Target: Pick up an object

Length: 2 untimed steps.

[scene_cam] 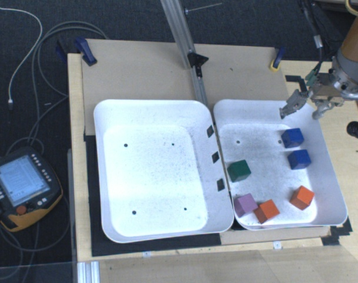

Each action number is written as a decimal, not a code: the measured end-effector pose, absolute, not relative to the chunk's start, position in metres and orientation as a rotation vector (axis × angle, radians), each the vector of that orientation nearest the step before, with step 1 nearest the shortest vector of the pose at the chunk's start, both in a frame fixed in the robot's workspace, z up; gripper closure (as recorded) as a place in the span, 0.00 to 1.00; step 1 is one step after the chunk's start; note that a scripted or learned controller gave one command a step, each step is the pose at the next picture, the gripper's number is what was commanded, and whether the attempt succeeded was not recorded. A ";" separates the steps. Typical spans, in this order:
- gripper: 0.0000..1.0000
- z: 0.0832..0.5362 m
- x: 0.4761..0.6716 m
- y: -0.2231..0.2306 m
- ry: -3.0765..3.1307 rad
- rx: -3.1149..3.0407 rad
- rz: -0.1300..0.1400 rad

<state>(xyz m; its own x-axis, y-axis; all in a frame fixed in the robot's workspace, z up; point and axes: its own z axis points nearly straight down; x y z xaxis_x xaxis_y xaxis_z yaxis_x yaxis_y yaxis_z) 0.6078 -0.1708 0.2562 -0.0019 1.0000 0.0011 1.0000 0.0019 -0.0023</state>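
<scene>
The gripper (305, 105) hangs over the far right corner of the right bin (255, 114), its two fingers spread apart with nothing between them. Just below it in the view lies a blue cube (292, 137), the nearest block, and a second blue cube (299, 158) sits close beside that one toward the near side. A green cube (239, 170) rests near the bin's left wall. Along the near edge sit a purple cube (246, 204), touching an orange cube (267, 210), and another orange cube (302, 197) further right.
</scene>
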 end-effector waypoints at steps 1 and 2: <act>0.00 0.256 0.565 -0.165 -2.218 -2.220 0.003; 0.00 0.114 0.584 -0.212 -2.226 -2.224 -0.004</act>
